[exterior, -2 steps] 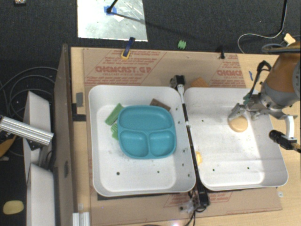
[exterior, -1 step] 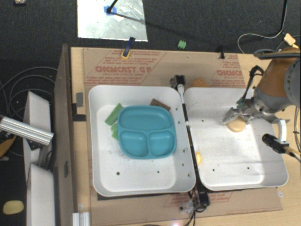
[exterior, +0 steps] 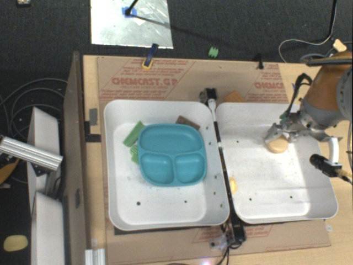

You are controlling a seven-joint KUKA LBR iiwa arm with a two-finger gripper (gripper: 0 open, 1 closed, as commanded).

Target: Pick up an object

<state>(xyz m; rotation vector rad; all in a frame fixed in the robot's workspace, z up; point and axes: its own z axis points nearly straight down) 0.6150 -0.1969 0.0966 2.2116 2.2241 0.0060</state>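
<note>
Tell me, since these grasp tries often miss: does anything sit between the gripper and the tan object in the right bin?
Nothing visible does. The gripper sits directly over the tan object in the right bin, with only bare white floor around it. The blue tray lies in the left bin, well away.

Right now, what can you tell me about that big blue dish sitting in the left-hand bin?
The blue tray is a rounded-cornered dish that looks like matte plastic, moulded into three compartments: one wide one at the far side and two smaller ones nearer the camera. It lies flat and upright in the left bin, a little turned. Green pieces poke out from under its left edge and a brown thing shows at its far edge. Its compartments look bare.
</note>
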